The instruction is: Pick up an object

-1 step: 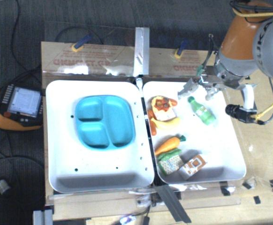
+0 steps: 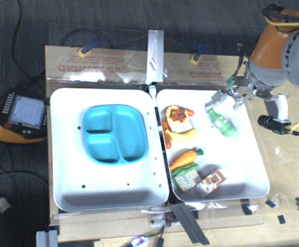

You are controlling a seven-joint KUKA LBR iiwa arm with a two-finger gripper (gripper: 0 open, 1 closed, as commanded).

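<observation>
Green bottle (image 2: pixel 222 123), lying tilted near the right bin's (image 2: pixel 252 153) far right corner, is judged light, stiff, slippery plastic, best pinched across its body; the gripper (image 2: pixel 226 98) just above is seen spread, nothing held.

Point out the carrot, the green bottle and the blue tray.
carrot (image 2: pixel 182 159), camera view, middle of its orange body
green bottle (image 2: pixel 222 123), camera view, its middle
blue tray (image 2: pixel 114 133), camera view, central divider

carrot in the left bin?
No, the carrot lies in the right bin, while the left bin bears the blue divided plate.
</observation>
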